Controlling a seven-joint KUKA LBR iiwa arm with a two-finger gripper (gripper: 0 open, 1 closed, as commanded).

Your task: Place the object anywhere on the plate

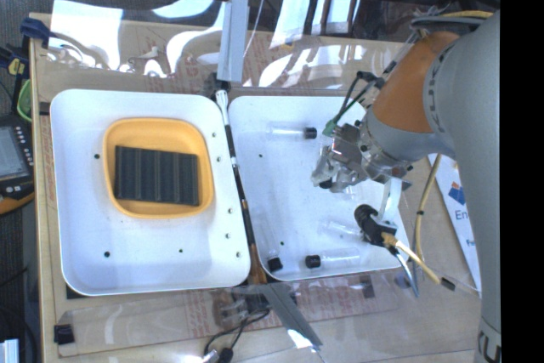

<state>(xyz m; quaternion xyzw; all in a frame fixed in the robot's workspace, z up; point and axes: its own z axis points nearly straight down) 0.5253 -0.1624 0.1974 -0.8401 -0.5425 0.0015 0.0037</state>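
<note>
altogether two white bins [72, 268], one yellow plate [157, 136], three clear tubes [289, 132]; fingers [331, 174], grip state unclear

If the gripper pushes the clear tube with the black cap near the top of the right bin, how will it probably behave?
The clear tube looks round and lies on its side, so it may roll. It seems thin and small, probably light and easy to knock away. Its glossy surface on the smooth right bin suggests it could slip from the gripper.

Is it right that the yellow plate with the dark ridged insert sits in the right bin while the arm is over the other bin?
No. The camera view shows the yellow plate in the left bin; the arm's gripper is over the right bin.
</note>
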